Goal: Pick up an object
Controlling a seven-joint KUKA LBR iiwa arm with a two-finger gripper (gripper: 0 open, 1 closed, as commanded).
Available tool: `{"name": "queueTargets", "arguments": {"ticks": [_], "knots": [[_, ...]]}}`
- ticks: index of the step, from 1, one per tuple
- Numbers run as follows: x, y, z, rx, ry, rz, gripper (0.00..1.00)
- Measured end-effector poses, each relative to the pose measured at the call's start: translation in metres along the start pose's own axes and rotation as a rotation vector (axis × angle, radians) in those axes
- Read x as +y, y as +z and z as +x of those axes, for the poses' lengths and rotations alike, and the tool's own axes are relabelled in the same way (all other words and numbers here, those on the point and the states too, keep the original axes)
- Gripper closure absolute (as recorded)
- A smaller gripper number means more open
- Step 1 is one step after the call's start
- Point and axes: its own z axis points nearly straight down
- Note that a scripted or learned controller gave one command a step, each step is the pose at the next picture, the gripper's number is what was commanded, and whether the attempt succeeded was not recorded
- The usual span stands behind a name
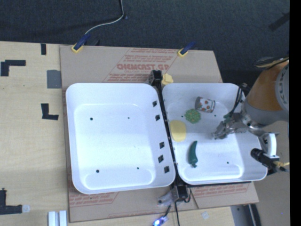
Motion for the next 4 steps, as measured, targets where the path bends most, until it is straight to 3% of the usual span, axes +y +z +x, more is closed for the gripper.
{"name": "queueTargets", "arguments": {"ticks": [1, 2, 3, 4], "knots": [[0.089, 0.017, 0.042, -0.002, -0.006, -0.007, 1.0], [0.112, 0.018, 0.055, -0.007, 0.004, 0.043, 1.0], [0.122, -0.091, 0.17, 0.001, -0.009, -0.011, 1.0], [0.121, -0.26, 0.278, 0.004, -0.012, -0.02, 1.0]]}}
